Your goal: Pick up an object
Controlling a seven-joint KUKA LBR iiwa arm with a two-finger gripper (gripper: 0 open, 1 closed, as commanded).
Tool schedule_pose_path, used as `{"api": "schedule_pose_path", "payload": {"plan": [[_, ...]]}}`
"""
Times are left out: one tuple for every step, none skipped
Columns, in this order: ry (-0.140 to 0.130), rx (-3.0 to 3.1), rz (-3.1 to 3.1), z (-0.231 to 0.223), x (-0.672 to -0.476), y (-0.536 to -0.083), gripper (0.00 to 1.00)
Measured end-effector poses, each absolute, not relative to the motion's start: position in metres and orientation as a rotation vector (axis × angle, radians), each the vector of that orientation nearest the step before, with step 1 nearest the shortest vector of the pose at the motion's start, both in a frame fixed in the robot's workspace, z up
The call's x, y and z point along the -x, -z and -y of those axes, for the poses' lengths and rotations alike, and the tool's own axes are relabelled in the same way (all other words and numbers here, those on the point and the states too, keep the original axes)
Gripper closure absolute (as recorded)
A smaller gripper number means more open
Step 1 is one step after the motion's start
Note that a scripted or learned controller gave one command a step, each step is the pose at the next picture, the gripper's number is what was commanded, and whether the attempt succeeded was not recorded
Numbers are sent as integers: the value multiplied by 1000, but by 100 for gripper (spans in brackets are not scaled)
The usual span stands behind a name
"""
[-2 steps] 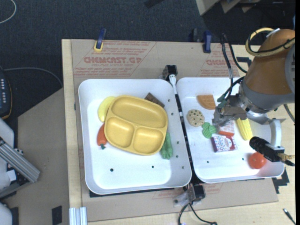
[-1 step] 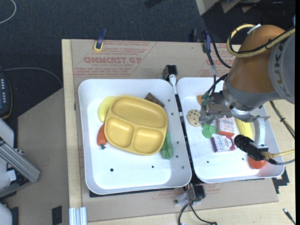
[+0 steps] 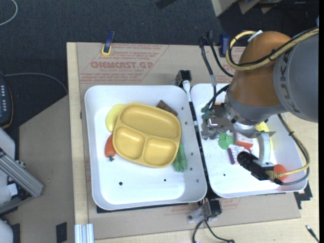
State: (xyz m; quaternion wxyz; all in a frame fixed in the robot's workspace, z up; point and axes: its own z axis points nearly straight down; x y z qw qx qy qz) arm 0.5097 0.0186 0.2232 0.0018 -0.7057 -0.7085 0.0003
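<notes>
While the arm (image 3: 263, 80) is reaching in over the right bin (image 3: 223, 178), its wrist is covering the jaws, so I cannot tell whether they are wide, narrow, or holding anything. Candidate objects are lying in both bins. Near the wrist in the right bin, a small green item (image 3: 224, 140), a purple and red piece (image 3: 236, 150), a yellow piece (image 3: 262, 128) and an orange one (image 3: 281, 171) are clustering together, partly hidden by the tool. In the left bin (image 3: 126, 186), a yellow divided tray (image 3: 147, 134) is sitting on a second yellow object (image 3: 114, 116), with a red-orange item (image 3: 109, 147) at its left edge, a green one (image 3: 179, 158) at its right edge and a brown piece (image 3: 165, 106) behind.

Risks, as judged from this position: the right bin's items are crowding close, so a closing grip may be catching two, or nudging one aside and closing on nothing. Loose cables (image 3: 212, 70) are trailing near the divider and could snag. Descending near the bin wall may also be risking contact with the rim.
</notes>
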Motion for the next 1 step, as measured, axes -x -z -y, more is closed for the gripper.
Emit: {"api": "schedule_pose_path", "payload": {"plan": [[3,2219,2225,-40,-517,-231,100]]}}
